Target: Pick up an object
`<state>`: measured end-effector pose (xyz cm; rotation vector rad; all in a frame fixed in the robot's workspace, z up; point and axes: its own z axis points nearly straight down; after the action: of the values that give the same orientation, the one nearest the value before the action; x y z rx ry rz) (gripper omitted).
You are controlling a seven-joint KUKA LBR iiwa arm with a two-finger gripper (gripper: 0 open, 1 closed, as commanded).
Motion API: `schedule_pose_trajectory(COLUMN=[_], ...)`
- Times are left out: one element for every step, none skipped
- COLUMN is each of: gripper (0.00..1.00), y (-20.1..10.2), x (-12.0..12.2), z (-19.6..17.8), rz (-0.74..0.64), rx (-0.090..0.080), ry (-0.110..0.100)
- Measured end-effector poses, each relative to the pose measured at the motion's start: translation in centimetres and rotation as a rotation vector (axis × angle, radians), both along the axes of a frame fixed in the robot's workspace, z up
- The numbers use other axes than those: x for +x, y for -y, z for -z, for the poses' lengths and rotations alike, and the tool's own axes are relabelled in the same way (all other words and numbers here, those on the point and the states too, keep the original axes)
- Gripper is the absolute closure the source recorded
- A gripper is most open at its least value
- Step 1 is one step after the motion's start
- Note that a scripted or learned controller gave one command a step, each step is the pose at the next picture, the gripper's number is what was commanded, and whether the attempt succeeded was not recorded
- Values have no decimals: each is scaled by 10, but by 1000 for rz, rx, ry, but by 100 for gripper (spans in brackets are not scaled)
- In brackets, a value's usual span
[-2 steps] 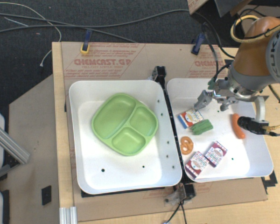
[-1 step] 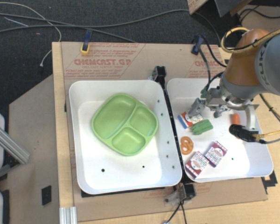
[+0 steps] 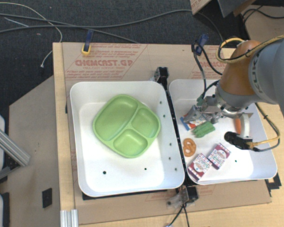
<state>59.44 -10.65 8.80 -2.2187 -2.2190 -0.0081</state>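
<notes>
The 2 white bins sit side by side on a cardboard-covered bench: the left bin (image 3: pixel 85 169) carries a large green divided plate (image 3: pixel 126 125) lying flat near its middle, with bare white floor all round it, while the right bin (image 3: pixel 262 167) holds the small clutter and the arm. The grey arm (image 3: pixel 270 70) with its orange band reaches in from the right and comes down over the upper middle of the right bin, so that the gripper (image 3: pixel 206 113) sits low among the items there. Whether it is open or closed I cannot tell, since the wrist body hides it from this slanted view, and nothing can be seen held in it. The likeliest target is the small green block (image 3: pixel 204 129), which lies just below and touching or nearly touching the gripper's tip, its long axis running slightly up to the right. Beside it on the left lies a red and blue item (image 3: pixel 189 122), close enough to be caught along with it. Nearer the front of the bin, well apart from the gripper, lie 2 pink packets (image 3: pixel 209 161) and a pretzel (image 3: pixel 189 147), which lies near the wall shared by the bins. An orange piece (image 3: pixel 237 125) lies to the right under the arm. Open floor remains toward the bin's front right corner.
</notes>
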Motion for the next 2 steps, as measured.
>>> schedule_pose_trajectory(gripper=[100, 100], y=[3, 1], x=[4, 8], z=[-16, -61], rz=[1, -1], rx=[-9, -7], ry=[16, 4])
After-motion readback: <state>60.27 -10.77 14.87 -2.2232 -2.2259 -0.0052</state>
